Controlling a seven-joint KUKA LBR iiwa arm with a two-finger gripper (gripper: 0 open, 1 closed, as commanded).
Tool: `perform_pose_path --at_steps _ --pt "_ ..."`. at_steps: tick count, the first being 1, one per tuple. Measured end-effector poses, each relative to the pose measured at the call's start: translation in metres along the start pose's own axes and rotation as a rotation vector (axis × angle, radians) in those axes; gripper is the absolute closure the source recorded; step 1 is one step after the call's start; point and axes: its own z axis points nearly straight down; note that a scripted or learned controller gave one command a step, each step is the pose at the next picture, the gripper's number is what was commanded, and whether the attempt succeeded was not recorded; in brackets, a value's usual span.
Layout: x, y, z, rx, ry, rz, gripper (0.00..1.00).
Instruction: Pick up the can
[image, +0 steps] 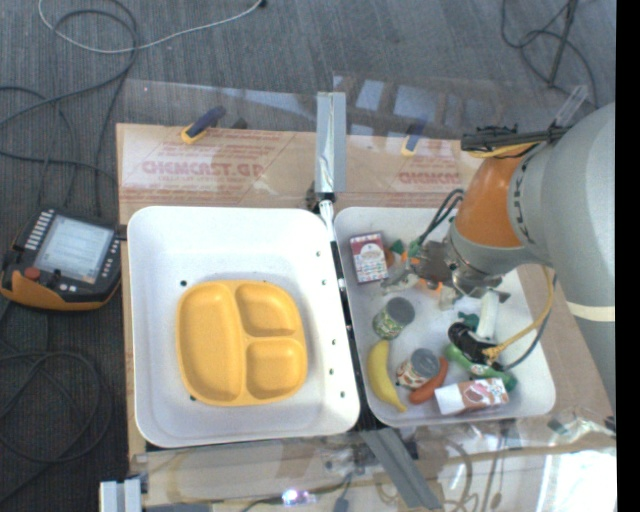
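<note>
Can is lying in the right bin, tipped so that its grey lid is facing up and toward the gripper and its greenish side is showing beneath.

Camera view: the gripper is hanging over the far part of that bin, at the end of the orange-banded arm. Its jaw opening is not resolving in the dark clutter at the wrist, so I cannot tell whether it is wide, narrow or holding anything. The can is sitting on the near side of the jaws and a little to their left, near but apart. A small red carton is lying left of the jaws. A banana is lying beyond the can, further toward the near edge, close beside it. A second can is resting still further from the jaws, to the right of the banana.

Assessment: the can is looking small, rigid and fairly light, with smooth sides that are likely slippery. Gripping across the round body at mid-height, square to its axis, is appearing the safest hold; the tilt is calling for care, since a glancing contact is likely sending it rolling against the banana.
</note>
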Motion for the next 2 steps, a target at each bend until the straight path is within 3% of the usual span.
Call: perform_pose_path --at_steps 1,2 --pt "-0.016 -0.058 -0.001 0.001 0.001 -0.013 0.00" --pt "-0.002 -0.043 0.000 0.001 -0.003 0.324 0.00"
